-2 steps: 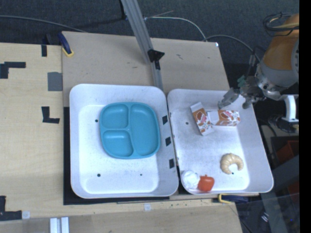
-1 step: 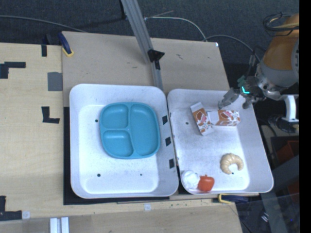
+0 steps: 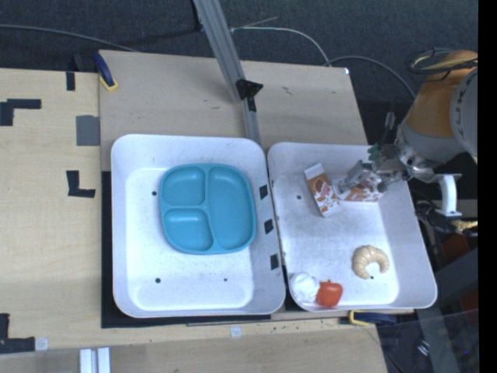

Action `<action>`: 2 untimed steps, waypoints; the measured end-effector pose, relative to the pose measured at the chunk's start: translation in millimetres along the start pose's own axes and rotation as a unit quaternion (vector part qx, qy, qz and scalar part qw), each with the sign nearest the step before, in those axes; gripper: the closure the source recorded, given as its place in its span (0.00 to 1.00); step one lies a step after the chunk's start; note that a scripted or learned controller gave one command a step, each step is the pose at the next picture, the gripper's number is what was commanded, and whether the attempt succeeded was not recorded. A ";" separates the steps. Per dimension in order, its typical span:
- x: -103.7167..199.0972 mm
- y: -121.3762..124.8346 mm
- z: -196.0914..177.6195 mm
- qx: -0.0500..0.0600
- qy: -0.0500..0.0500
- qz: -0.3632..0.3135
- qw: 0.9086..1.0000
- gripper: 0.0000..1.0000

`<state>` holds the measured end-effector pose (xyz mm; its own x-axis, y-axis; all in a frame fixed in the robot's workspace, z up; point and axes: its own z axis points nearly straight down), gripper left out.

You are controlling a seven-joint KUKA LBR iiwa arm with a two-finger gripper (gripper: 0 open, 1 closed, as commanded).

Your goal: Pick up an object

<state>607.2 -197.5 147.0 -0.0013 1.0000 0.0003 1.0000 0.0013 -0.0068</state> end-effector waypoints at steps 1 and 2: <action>-1.9 4.8 30.3 -0.010 -0.004 0.000 1.000 0.00; 0.1 5.8 20.9 -0.011 -0.003 -0.002 1.000 1.00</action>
